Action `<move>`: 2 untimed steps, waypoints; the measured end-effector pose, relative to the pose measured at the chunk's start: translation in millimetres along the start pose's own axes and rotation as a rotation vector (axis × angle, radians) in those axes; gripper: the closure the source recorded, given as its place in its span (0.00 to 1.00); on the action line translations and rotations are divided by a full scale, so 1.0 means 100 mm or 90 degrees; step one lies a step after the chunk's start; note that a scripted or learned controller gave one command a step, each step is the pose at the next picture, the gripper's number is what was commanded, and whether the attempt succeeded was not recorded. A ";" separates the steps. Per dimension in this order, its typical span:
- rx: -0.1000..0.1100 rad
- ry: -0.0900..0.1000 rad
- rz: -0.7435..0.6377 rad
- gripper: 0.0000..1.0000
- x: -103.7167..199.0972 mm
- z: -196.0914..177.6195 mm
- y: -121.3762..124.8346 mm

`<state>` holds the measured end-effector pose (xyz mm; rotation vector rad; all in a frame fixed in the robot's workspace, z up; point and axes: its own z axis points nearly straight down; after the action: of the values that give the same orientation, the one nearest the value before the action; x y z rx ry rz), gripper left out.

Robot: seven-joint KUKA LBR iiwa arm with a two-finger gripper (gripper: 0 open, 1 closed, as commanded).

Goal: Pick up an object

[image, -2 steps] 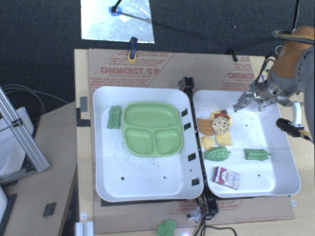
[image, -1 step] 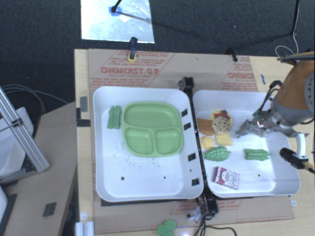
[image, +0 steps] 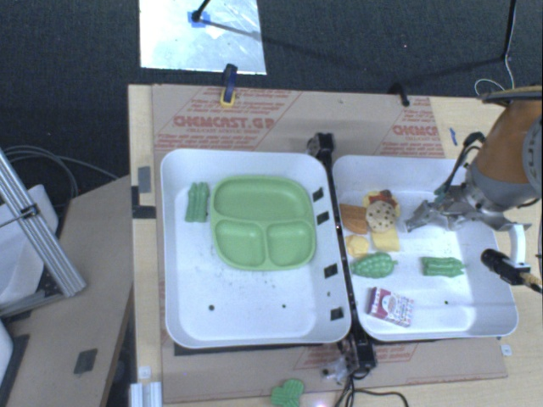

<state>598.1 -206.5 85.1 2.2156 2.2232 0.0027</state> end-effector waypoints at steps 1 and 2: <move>0.000 0.001 0.000 0.00 0.00 0.00 0.10; -0.004 -0.001 -0.001 0.00 0.11 -0.70 0.20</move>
<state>617.4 -195.6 155.5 2.2096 2.2215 0.0081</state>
